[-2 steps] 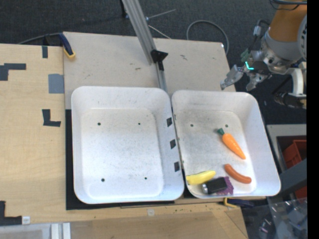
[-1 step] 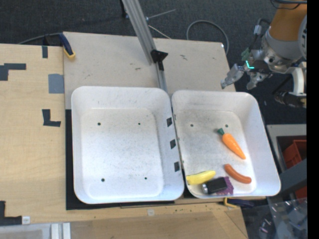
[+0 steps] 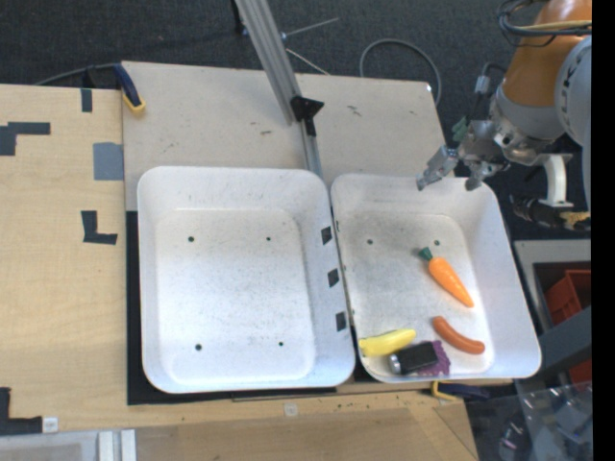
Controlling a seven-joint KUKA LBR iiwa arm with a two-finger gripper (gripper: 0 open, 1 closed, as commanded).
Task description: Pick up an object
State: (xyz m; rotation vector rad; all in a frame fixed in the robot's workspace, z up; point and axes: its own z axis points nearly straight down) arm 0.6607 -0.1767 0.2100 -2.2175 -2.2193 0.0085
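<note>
Arm (image 3: 553,60) seen w/ rounded grey casing & a wide orange band above the wrist; band looks glossy, lit at the top. A dark cable loop is seen curving over the orange part. Below the band, a cluttered wrist block in grey/black w/ small green bits is seen. Gripper (image 3: 452,173): two thin metal-grey fingers (image 3: 432,174), dark at the joints.

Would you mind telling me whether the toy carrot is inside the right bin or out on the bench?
Inside. The carrot lies flat on the floor of the right bin, within its raised rim, green tip toward the far side.
</note>
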